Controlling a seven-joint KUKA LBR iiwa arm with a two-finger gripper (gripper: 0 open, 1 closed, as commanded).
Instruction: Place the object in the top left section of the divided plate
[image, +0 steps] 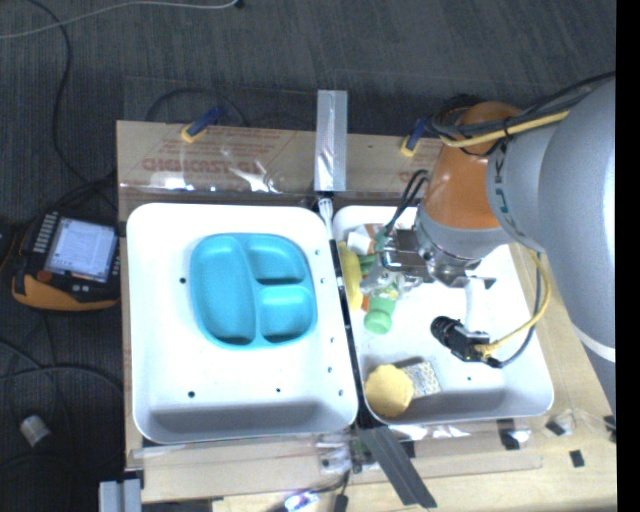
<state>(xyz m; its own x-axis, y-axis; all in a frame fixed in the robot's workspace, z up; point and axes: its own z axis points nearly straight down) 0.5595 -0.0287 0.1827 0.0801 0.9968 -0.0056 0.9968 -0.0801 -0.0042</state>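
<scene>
A blue plate (252, 288) sits in the left bin (160, 400). In the right bin (530, 385), the gripper (385, 262) hangs low over a green toy (379, 318) and a yellow banana (351, 278). A yellow ball (389, 390) lies near the front.

Claw (383, 262) low, arm from right.

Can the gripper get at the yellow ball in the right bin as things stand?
Probably yes. The yellow ball sits at the right bin's near edge, uncovered from above, with a speckled block beside it. The gripper hovers farther back over the green and yellow items.
</scene>
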